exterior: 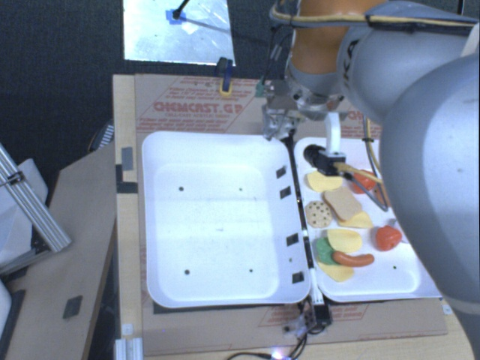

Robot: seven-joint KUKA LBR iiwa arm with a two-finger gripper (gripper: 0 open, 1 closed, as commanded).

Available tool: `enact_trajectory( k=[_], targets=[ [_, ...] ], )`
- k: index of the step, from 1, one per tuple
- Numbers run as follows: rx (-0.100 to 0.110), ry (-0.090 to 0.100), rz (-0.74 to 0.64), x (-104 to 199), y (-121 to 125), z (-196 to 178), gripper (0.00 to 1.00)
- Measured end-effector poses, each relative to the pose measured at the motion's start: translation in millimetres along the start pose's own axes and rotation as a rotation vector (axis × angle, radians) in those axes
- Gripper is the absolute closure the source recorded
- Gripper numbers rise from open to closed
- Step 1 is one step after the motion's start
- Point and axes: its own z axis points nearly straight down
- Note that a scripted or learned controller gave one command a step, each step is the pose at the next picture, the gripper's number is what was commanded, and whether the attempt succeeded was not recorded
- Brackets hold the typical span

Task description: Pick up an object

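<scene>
My gripper [277, 128] hangs over the far end of the divider between the two bins, at the back corner of the left bin [161, 201]. Nothing shows in its grasp. The right bin [409, 282] holds several toy foods: a chocolate-chip cookie [318, 214], a tan bread slice [343, 202], a red tomato [388, 237], a sausage [353, 259], a green piece [322, 249] and yellow slices [345, 238]. An orange carrot-like piece [365, 179] lies near the bin's far end, partly under the arm.
The bulky grey arm [420, 111] covers the right side of the right bin. Black clips [292, 238] line the divider between the bins. A blue and yellow clamp [224, 77] stands on the cardboard behind the left bin.
</scene>
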Motion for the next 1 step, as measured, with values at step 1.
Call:
enact_trajectory(
  k=[1],
  targets=[
    [-0.002,-0.001,0.004,23.1,1.5,23.8,1.0]
  ],
)
